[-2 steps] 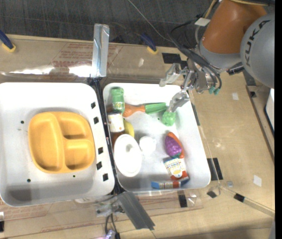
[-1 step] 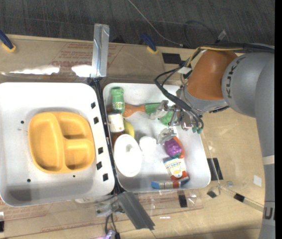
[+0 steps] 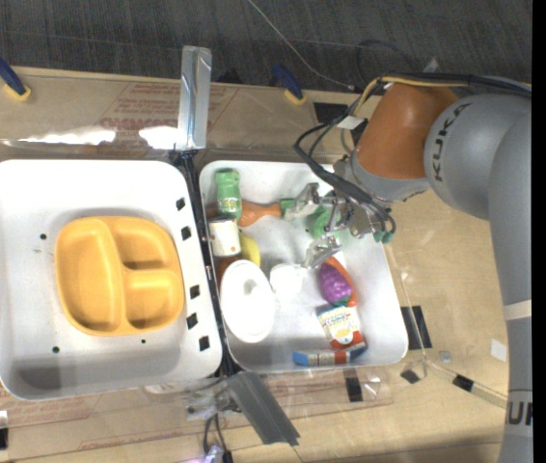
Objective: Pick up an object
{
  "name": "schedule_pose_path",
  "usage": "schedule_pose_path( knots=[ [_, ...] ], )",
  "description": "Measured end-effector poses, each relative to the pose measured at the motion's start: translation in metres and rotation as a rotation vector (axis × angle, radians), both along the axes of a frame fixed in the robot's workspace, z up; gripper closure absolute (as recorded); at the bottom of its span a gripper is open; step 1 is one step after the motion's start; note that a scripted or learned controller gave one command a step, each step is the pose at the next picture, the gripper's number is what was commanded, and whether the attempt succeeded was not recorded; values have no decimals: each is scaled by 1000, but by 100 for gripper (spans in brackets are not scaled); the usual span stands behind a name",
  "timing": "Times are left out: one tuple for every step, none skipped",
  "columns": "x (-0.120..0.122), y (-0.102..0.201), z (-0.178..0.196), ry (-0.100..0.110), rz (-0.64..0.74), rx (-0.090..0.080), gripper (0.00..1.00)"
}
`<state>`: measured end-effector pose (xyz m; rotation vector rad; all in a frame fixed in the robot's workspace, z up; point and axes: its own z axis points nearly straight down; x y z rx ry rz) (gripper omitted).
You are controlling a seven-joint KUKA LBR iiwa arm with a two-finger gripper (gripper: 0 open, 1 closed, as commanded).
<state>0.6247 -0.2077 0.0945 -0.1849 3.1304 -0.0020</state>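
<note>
**Two bins, side by side**

The left white plastic bin [image 3: 13, 258] holds a yellow divided plastic tray [image 3: 119, 273] near its middle. The right white plastic bin [image 3: 389, 307] lies just beside it. Along its left wall lies a green-capped bottle [image 3: 227, 210], with a white round lid [image 3: 248, 302] nearer the front. A purple and orange toy [image 3: 335, 283] lies toward the right wall, a small printed pouch [image 3: 341, 325] in front of it. The two-finger gripper [image 3: 323, 228] hangs over the bin's rear half.
</note>
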Motion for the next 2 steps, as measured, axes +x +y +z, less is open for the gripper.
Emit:
schedule_pose_path(
  knots=[
    [-73, -1, -1, 2, -115, 1, 0],
    [-71, 1, 10, -2, -106, 0, 100]
  ],
)
